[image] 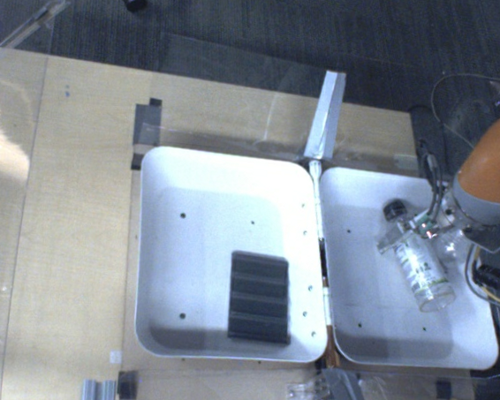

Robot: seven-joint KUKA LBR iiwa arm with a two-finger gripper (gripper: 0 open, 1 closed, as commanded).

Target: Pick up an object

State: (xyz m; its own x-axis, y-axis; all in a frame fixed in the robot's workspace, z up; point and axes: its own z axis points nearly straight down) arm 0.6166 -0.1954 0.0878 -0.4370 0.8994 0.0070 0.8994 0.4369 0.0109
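The gripper [420, 229] is down inside the right bin [351, 334], at about two o'clock from that bin's centre, and it sits at the upper end of a clear plastic bottle [422, 268] that lies on its side, slanting away toward five o'clock. From where I stand I cannot tell how the gripper is set around the bottle's neck; the metal parts and the see-through plastic run together there. A small dark cap or knob [395, 207] shows just beside it at ten o'clock. Behind the gripper, toward three o'clock, the arm [493, 171] rises with its orange band and grey wrist. Farther out, at nine o'clock across the divider, the left bin [167, 230] holds a black ribbed block [259, 298] lying flat near its lower edge, well apart from the arm. I would say the step in hand is the grasp itself, with the bottle as the chosen object and the lift not yet made, since the bottle rests on the bin floor. The next move calls for a firm hold near the neck and a straight rise, as a round, slick bottle could roll or slip out.
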